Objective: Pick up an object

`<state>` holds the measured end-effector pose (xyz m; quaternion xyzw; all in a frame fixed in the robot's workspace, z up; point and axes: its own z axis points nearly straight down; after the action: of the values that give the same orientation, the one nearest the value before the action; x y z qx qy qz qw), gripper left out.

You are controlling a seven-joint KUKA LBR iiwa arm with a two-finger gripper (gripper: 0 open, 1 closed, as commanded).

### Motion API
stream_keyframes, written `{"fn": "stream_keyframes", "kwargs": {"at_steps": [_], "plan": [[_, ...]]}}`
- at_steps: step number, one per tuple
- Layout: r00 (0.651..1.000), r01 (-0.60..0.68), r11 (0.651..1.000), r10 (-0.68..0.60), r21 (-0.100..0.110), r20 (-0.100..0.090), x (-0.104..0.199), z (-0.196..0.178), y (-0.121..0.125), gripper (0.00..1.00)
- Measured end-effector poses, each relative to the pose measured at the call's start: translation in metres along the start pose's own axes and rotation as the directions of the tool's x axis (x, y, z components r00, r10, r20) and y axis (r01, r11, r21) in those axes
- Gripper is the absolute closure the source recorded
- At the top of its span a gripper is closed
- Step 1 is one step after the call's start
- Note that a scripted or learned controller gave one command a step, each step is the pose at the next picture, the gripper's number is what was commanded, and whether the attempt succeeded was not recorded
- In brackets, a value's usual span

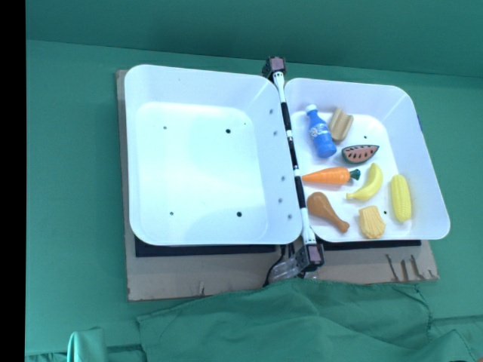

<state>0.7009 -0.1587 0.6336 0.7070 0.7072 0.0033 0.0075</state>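
Observation:
The right bin (423, 138) holds several toy foods. A blue bottle (320, 131) lies near its far left, with a hot dog (340, 124) beside it. A watermelon slice (359, 154) sits in the middle. An orange carrot (329, 176) lies along the left wall, a banana (367, 185) to its right. A corn cob (401, 197) lies at the right, a chicken drumstick (327, 210) and a pale yellow ridged piece (371, 222) at the front.
The left bin (151, 89) is bare white with a few small dark holes. A black-and-white bar (291, 161) runs between the two bins. Both stand on a cardboard sheet (196, 277) on green cloth, rumpled at the front.

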Motion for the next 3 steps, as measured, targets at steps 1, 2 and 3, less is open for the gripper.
{"fn": "stream_keyframes", "kwargs": {"at_steps": [1,2,3], "plan": [[1.000,-0.007,1.000,0.007,-0.001,0.003,-0.001,-0.015,-0.004,1.00],[1.000,-0.006,1.000,0.006,0.000,0.003,-0.001,-0.014,-0.004,0.00],[1.000,-0.006,1.000,0.006,0.012,-0.003,-0.029,0.002,-0.003,0.00]]}}
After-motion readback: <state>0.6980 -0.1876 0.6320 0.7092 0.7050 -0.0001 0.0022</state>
